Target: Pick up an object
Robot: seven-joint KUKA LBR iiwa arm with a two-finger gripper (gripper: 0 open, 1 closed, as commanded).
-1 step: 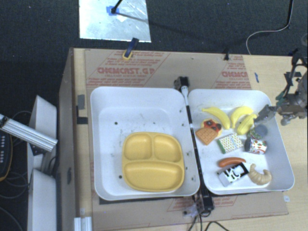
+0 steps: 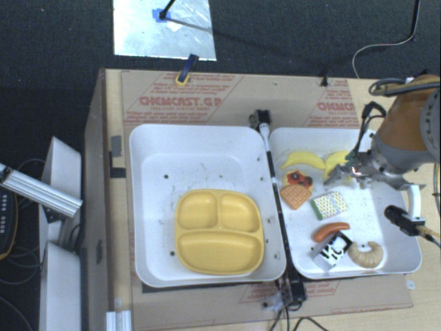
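The right bin [image 2: 301,243] holds several small items: a yellow banana [image 2: 305,159], a second yellow piece [image 2: 336,160], a small red item [image 2: 299,179], a tan waffle [image 2: 296,196], a green-patterned square [image 2: 329,203], a red sausage [image 2: 331,231], a black-and-white block [image 2: 332,250] and a beige ring-shaped pastry [image 2: 366,254]. My gripper [image 2: 339,176] hangs low over the upper middle of this bin. It sits just below the second yellow piece and above the green square. The wrist hides how it stands.
The left bin [image 2: 158,157] holds a yellow divided plate [image 2: 220,231] in its lower half. The grey arm [image 2: 410,136] comes in over the right bin's upper right corner. A black part [image 2: 403,219] juts out near the bin's right wall.
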